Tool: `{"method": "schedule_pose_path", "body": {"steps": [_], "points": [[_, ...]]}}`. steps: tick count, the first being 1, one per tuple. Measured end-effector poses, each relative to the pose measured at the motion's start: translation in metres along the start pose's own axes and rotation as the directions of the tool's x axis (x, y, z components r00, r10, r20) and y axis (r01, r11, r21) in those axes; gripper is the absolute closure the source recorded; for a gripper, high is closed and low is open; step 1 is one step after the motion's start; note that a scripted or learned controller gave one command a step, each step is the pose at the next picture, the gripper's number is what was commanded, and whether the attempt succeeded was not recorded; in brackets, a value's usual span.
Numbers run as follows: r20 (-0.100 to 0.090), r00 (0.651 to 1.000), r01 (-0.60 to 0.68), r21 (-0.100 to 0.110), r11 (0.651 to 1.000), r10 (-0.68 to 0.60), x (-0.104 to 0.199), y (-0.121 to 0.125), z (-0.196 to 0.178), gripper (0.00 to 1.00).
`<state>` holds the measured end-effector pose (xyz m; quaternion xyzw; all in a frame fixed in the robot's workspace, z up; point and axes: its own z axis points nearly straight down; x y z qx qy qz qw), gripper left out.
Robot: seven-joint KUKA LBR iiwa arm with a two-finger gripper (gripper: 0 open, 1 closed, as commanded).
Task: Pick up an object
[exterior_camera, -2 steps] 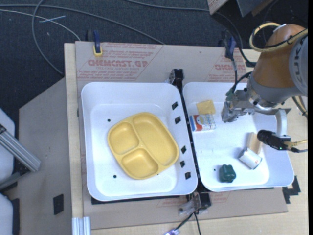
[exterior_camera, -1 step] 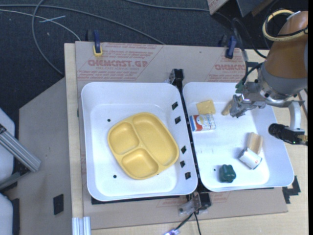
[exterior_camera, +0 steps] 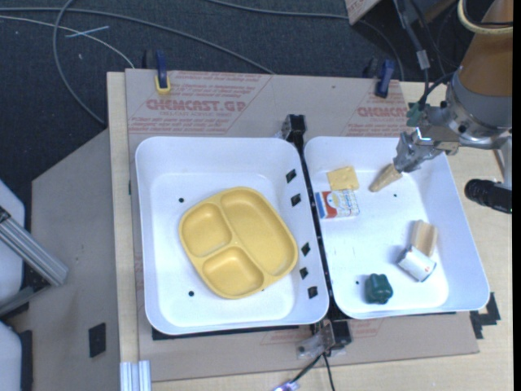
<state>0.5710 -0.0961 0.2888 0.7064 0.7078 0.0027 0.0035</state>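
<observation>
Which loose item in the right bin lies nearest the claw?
The tan cone-shaped piece, just below-left of the claw; the other items lie farther off.

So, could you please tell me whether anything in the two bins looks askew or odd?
Mildly: the yellow three-compartment plastic tray lies turned at an angle in the left white bin. In the right white bin, nothing looks spilled or damaged.

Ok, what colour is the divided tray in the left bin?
Pale yellow; the divided tray shows clearly in the camera view.
</observation>
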Motion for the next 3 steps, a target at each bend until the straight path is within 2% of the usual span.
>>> {"method": "schedule_pose_path", "body": {"steps": [1, 2, 3], "points": [[-0.005, 1.0, 0.005, 0.011, 1.0, -0.005, 0.062, -0.005, 0.008, 1.0], [-0.004, 1.0, 0.004, 0.011, 1.0, -0.004, 0.116, -0.012, 0.01, 1.0], [-0.004, 1.0, 0.004, 0.014, 1.0, -0.004, 0.169, -0.033, 0.028, 1.0]]}}
